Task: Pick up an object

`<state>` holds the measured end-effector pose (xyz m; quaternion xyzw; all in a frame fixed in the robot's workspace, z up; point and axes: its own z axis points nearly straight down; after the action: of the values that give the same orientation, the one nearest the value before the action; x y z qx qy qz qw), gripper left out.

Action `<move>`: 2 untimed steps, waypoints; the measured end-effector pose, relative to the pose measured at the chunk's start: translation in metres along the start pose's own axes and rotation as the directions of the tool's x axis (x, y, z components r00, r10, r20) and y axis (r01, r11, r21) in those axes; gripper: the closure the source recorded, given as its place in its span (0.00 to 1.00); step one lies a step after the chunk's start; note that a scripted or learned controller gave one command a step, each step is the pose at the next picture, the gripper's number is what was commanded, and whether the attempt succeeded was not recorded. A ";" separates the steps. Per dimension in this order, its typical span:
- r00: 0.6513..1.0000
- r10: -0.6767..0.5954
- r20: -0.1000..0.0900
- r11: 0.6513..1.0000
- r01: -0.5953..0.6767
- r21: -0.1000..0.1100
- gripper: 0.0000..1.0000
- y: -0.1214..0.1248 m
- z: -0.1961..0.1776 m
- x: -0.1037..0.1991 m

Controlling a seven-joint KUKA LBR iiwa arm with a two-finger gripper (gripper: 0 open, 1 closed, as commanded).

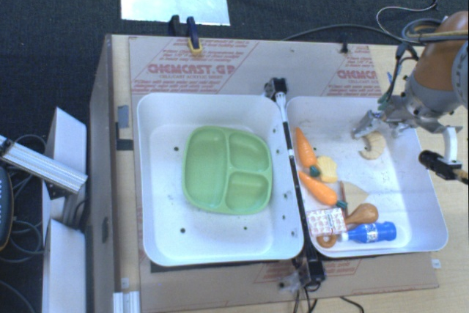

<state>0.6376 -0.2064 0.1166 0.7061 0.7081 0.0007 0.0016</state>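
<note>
My gripper (381,128) hangs over the far right part of the right bin (429,220), fingers spread and open, with nothing between them. Just below its fingertips a small beige curved piece (372,148) lies on the bin floor. Along the bin's left side lie two orange carrots (304,146) (319,189) with a yellow piece (327,168) between them. Nearer the front are a beige wedge (355,192), a red-and-white packet (326,220), a brown drumstick (361,215) and a blue bottle (374,232).
The left bin (165,231) holds a green divided plate (227,170). A black-and-white rod (287,135) runs along the seam between the bins. The arm's orange band (440,62) and cables sit at the right edge, with a black bracket (443,165) beside the bin.
</note>
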 end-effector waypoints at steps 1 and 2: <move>1.000 0.000 0.000 1.000 0.000 0.000 0.00 0.000 0.003 0.000; 1.000 0.000 0.001 1.000 0.000 0.001 0.00 -0.008 0.012 0.000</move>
<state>0.6292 -0.2063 0.1043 0.7061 0.7081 0.0002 0.0015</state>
